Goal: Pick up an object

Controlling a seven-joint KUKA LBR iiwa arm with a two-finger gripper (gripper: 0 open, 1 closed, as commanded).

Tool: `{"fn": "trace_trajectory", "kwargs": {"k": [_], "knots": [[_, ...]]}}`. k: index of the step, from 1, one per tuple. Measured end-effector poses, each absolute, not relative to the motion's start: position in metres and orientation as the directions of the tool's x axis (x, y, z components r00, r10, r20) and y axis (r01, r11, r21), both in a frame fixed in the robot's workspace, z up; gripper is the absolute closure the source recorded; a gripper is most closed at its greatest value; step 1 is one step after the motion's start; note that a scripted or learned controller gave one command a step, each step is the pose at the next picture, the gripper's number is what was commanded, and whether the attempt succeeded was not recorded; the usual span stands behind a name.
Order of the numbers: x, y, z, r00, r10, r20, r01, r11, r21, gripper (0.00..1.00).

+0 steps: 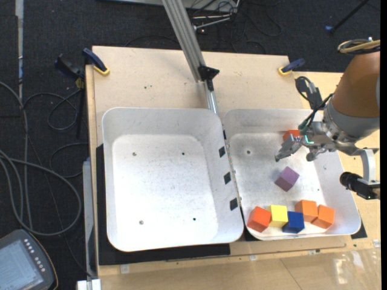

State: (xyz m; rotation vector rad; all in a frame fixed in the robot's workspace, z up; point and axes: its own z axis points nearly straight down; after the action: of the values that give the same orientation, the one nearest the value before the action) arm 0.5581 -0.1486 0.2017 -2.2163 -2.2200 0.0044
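My gripper (297, 154) hangs over the right bin (254, 139), toward its back right, with the two fingers spread open and nothing visible between them. A small orange block (292, 135) peeks out just behind the gripper, partly hidden by it. A purple cube (287, 178) lies on the bin floor a little below and in front of the fingertips, apart from them. Along the bin's front edge sit an orange cube (260, 218), a yellow cube (279, 213), a blue cube (294, 222) and two more orange cubes (307, 208) (325, 215).
The left bin (121, 125) stands beside the right one, the two meeting along a dividing rim. A slanted metal pole (184, 32) comes down to the back of the bins. Clamps sit at the bench's rear corners. Cables lie on the floor at left.
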Motion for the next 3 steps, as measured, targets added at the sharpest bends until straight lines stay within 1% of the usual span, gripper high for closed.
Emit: {"fn": "trace_trajectory", "kwargs": {"k": [1,2,3], "knots": [[0.559,-0.149,0.204,0.0,1.0,0.0,1.0,0.0,-0.001,0.0],[0.562,-0.142,0.157,-0.001,1.0,0.001,1.0,0.001,-0.005,0.0],[0.564,-0.142,0.114,0.0,1.0,0.0,1.0,0.0,-0.003,0.0]]}}
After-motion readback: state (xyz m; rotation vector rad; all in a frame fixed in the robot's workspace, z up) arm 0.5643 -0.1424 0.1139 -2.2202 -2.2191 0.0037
